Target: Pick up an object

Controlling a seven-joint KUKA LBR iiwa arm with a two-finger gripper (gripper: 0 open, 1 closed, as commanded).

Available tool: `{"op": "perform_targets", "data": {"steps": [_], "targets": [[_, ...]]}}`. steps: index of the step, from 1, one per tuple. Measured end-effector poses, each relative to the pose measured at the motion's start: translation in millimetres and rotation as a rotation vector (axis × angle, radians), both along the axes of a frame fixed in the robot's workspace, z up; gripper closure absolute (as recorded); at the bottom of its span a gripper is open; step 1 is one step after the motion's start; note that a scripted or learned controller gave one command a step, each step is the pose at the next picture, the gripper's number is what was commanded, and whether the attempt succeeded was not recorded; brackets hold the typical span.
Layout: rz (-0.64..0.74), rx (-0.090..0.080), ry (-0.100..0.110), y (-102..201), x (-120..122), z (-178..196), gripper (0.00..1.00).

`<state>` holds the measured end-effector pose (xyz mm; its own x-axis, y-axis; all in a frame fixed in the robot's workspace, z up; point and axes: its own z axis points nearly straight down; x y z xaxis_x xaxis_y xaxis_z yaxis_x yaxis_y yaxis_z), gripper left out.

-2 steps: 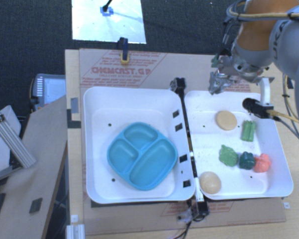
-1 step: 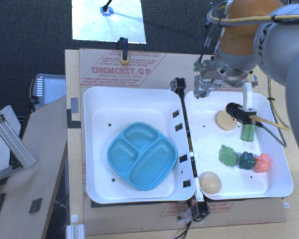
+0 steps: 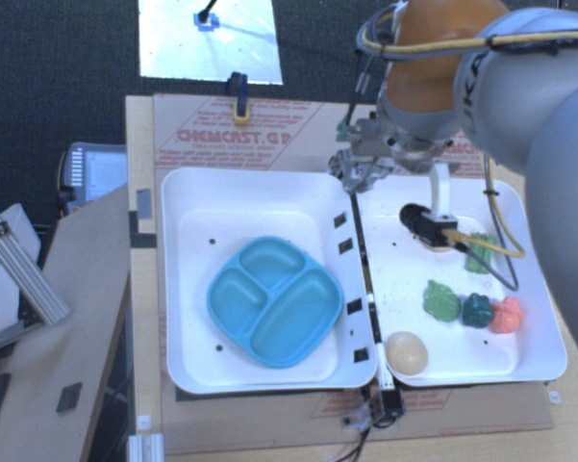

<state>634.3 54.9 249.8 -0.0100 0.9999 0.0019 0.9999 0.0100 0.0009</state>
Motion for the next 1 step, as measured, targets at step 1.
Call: {"op": "perform_targets", "data": {"steps": [1], "targets": [[-0.001, -0.001, 0.001, 50.1, -3.2, -15.1, 1.0]]}}
